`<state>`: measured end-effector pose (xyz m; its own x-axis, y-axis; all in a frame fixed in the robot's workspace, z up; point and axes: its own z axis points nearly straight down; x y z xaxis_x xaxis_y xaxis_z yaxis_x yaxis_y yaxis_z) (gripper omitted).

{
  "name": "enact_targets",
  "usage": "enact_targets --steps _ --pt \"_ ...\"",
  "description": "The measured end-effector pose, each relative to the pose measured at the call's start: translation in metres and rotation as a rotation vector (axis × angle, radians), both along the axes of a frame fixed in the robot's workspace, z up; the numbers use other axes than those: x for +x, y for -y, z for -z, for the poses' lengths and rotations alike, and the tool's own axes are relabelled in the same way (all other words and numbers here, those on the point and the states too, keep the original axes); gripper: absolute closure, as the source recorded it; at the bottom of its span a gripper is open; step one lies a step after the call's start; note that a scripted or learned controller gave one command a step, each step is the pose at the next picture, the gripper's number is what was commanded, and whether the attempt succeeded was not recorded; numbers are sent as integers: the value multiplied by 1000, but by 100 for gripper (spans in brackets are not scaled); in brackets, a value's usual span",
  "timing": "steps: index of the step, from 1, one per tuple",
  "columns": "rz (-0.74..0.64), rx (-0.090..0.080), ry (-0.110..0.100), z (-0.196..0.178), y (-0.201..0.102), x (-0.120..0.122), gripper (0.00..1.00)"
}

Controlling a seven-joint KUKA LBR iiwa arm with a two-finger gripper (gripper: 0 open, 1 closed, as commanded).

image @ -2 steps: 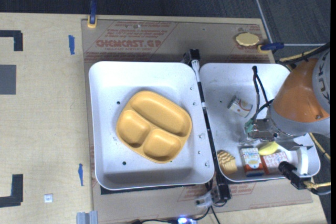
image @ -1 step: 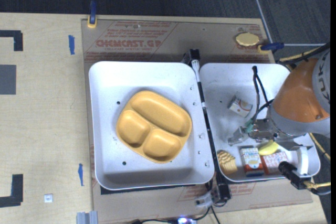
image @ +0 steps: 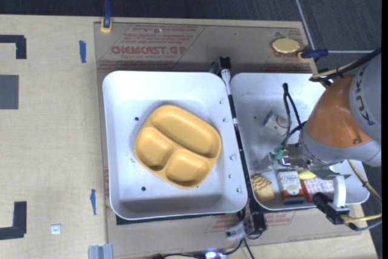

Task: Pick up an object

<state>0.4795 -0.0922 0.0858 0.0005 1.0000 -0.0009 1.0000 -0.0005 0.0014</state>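
Red-labelled container is seen lying at the near edge of the right bin, beside a waffle-like toy. The gripper is poised just behind it; its opening cannot be told. A yellow divided tray is seated in the left bin.

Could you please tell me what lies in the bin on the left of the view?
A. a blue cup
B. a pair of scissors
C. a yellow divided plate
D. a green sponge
C: a yellow divided plate lies in the middle of the left bin, its three sections plain to see.
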Motion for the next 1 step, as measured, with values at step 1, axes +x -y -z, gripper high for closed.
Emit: enact_targets --steps 1 --pt "0 1 0 0 1 0 0"
